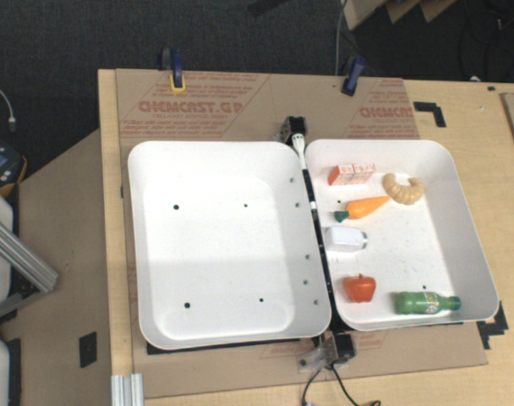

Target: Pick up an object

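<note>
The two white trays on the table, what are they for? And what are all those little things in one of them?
This picture comes from one camera fixed above a bench, looking down at a slant. The bench is a brown cardboard-covered board held by blue clamps. On it sit two shallow white bins side by side, the left bin and the right bin. A robot arm is meant to pick an object out of them.

In the right bin lie toys: a small red and white box, a tan croissant-shaped pastry, an orange carrot with a green end, a small white block, a red tomato-like toy and a green bottle lying on its side. Nothing is being held here.
</note>
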`<control>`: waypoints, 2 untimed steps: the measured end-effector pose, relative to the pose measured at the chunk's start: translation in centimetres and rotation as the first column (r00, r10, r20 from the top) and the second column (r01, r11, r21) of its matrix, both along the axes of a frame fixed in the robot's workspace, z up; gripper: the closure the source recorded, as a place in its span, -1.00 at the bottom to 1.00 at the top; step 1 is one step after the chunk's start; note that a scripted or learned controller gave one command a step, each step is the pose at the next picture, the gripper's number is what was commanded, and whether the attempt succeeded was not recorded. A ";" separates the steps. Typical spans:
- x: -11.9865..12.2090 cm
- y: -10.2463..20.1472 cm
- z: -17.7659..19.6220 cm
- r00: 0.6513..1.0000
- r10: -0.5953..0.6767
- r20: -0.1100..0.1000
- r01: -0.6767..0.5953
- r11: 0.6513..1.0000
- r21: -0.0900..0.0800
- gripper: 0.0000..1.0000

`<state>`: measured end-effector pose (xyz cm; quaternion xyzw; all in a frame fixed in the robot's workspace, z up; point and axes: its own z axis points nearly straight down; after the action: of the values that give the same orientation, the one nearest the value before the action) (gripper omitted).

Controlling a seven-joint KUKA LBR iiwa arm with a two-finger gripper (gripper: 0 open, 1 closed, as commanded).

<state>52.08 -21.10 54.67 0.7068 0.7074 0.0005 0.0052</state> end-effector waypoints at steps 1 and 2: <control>-3.9 8.0 -1.4 1.000 0.007 -0.009 -0.007 1.000 0.009 1.00; -4.3 -1.8 -10.5 1.000 -0.010 -0.017 0.010 1.000 0.007 1.00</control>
<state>47.78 -22.88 44.14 0.7103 0.7038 -0.0031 -0.0033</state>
